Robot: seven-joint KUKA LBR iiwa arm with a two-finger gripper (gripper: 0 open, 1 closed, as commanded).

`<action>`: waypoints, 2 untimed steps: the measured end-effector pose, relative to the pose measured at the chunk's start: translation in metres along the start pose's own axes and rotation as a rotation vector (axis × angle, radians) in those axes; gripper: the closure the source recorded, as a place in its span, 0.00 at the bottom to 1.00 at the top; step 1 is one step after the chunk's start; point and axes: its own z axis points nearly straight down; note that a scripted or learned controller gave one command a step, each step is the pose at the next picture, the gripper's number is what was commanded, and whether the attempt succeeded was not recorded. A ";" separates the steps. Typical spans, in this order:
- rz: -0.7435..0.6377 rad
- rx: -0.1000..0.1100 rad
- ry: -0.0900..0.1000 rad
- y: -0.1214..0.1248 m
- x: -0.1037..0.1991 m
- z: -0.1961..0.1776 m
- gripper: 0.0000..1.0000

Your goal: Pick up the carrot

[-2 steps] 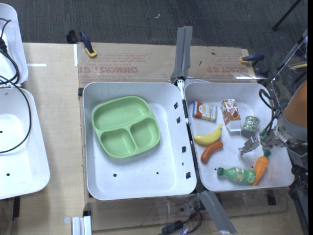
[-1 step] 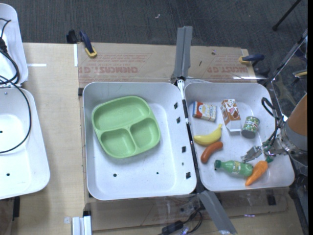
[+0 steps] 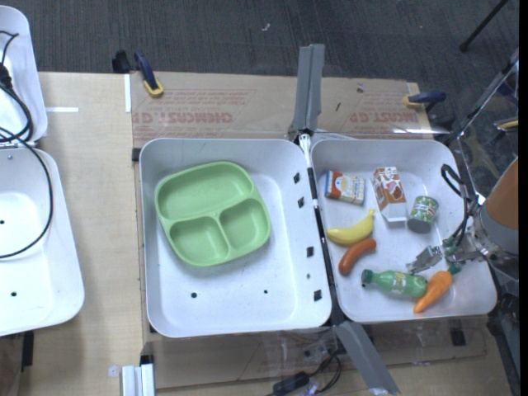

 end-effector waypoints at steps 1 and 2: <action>-0.038 0.002 0.000 -0.001 -0.001 0.000 0.00; -0.297 0.003 -0.006 -0.003 -0.005 0.001 0.00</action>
